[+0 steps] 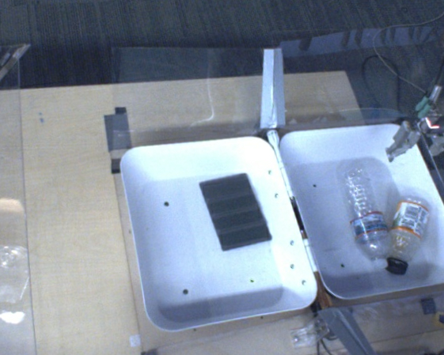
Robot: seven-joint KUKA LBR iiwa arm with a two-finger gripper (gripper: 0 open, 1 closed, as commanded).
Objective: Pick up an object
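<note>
Camera view: gripper (406, 141) at right bin's (328, 272) far right corner, above rim, nothing between its tips; how far open, cannot tell.

Clear bottle (363, 206) lies in right bin, cap end toward near side. Small bottle (404, 233) with orange label just beside it, black cap down-left.

Judgement: both look empty, light, thin plastic, round, slippery, crushable; best gripped across mid-body, gently.

Dark pad (235, 211) flat in left bin (155, 220): stiff-looking, low edges, hard to pinch.

Light wooden bench (61, 231), two white bins (219, 292) (317, 170) side by side
</note>
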